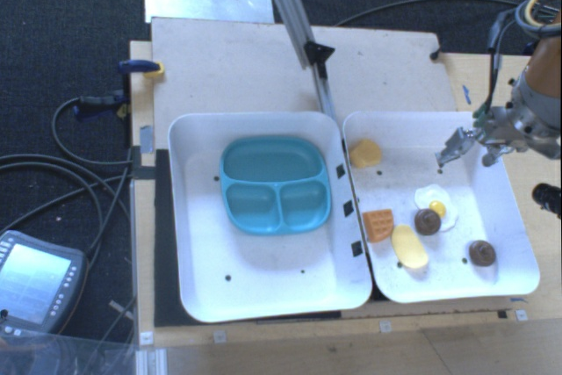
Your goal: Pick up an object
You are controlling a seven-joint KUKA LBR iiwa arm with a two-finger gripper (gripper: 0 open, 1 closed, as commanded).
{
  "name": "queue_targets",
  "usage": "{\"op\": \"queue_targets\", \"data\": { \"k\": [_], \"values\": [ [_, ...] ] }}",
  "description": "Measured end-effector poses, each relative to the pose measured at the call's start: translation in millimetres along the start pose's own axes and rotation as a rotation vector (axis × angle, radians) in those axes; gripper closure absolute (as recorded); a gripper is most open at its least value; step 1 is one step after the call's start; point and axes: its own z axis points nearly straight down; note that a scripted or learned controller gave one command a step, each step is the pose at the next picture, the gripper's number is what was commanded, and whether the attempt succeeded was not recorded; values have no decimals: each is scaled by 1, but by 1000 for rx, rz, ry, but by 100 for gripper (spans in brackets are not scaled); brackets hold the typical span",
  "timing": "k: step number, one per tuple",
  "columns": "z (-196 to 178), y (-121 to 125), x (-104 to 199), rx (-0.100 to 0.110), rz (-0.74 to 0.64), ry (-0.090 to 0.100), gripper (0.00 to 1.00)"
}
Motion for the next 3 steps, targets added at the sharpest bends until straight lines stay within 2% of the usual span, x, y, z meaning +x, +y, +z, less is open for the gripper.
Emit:
{"op": "queue_targets", "data": {
  "k": [1, 3],
  "values": [
    [0, 0, 0, 0, 2, 0, 0],
    [117, 13, 4, 5, 4, 0, 0]
  ]
}}
